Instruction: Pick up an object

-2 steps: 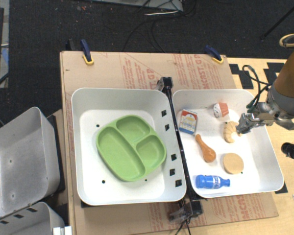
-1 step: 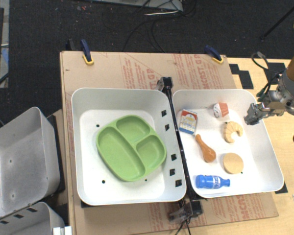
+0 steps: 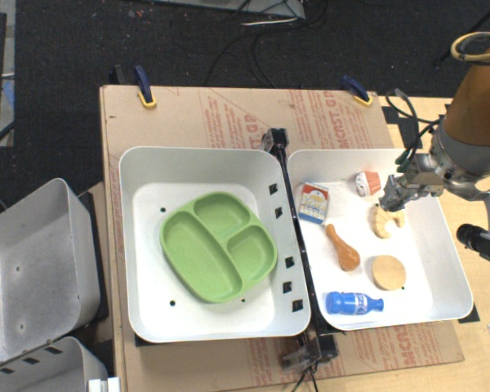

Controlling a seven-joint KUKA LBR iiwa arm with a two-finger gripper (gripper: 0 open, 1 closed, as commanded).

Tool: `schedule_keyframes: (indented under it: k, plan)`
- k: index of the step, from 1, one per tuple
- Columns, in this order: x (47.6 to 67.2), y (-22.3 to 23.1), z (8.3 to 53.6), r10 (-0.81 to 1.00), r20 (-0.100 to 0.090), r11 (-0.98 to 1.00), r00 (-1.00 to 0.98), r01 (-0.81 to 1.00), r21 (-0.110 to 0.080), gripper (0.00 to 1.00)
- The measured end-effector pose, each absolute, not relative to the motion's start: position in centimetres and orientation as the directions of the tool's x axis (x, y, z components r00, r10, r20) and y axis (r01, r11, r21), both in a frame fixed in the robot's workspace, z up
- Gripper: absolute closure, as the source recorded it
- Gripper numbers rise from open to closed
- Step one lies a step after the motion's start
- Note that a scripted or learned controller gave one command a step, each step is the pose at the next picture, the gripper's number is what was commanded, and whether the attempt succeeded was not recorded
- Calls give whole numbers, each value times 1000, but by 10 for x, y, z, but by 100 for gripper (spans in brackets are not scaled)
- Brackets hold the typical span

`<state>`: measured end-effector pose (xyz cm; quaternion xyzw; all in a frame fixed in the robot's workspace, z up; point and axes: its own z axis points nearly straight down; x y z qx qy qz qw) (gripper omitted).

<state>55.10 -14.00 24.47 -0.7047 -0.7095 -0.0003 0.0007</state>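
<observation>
Dark carpet with cables surrounds a cardboard-topped bench point(image 3: 204, 117) carrying two white bins side by side; the left bin point(image 3: 139, 178) holds a green divided plate point(image 3: 218, 246) lying flat, near the bin's centre. The right bin point(image 3: 449, 276) holds several things well apart: a small carton point(image 3: 314, 202) near its left wall; a wooden spoon point(image 3: 342, 247) below it; a round tan disc point(image 3: 388, 272) to the spoon's right; a blue bottle point(image 3: 353, 303) lying on its side near the front wall; a small red-and-white can point(image 3: 367, 183) near the back; a pale yellow object point(image 3: 384, 223) at mid-right. The gripper point(image 3: 392, 201) hangs right over the yellow object, between it and the can; whether it is spread or pressed together cannot be told.
</observation>
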Motion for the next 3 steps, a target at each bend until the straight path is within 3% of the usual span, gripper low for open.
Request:
schedule_keyframes:
  k: [2, 3]
  plan:
    - [581, -39, 230, 1000, 1, 8, -8, 1000, 1, 100]
    - [584, 14, 240, 1000, 1, 8, -8, 1000, 2, 100]
